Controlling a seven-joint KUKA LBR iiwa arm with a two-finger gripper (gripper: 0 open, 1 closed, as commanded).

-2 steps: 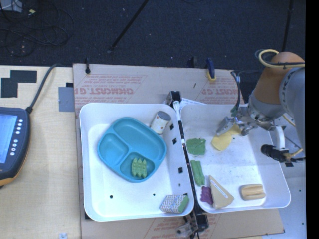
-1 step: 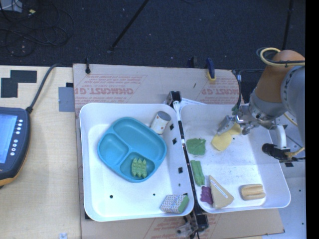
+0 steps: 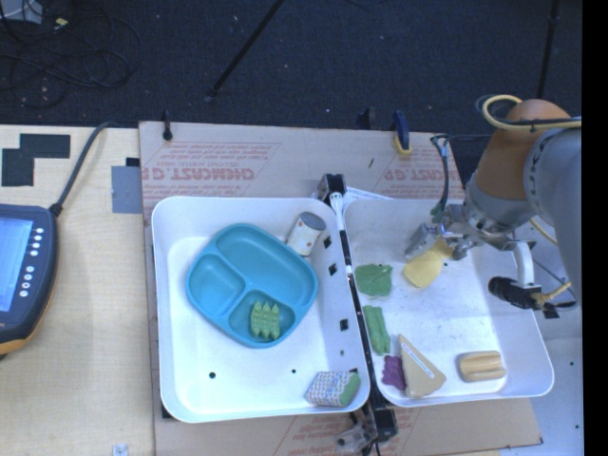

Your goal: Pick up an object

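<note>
From my feed, the only readable lettering is red print on the cardboard sheet [image 3: 237, 164] under the two bins, seen upside down: "CHEMCRZT, G P" on the left stretch, and a partial "G P" farther right. Fainter red print on its lower edge is too blurred to read.

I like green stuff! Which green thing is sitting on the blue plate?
The bumpy light-green piece, lying in a compartment of the blue plate in the left bin. The other green things lie in the right bin.
</note>
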